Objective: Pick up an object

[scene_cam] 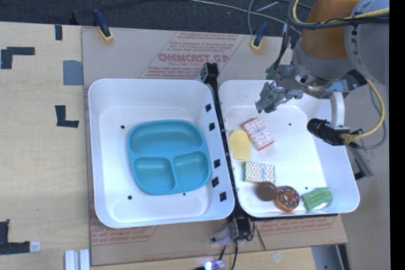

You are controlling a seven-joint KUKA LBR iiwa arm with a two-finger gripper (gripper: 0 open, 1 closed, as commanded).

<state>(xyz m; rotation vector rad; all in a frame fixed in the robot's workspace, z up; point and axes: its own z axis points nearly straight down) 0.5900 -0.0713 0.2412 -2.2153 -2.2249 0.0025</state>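
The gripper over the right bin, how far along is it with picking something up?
Done: the gripper is over the right bin, near its back wall. In hand: nothing shows between its fingers. Left: the whole pick. The pink box, yellow piece, donut and green item all lie on the bin floor.

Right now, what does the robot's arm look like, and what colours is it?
The arm is chunky and rounded, mostly grey, with a big shiny orange band like a ball above the wrist. Thin cables, some yellowish, some dark, loop around it. At its end sits the tool, small, dark grey metal with lots of little bits. A black handle-like part with a white piece sticks out beside it.
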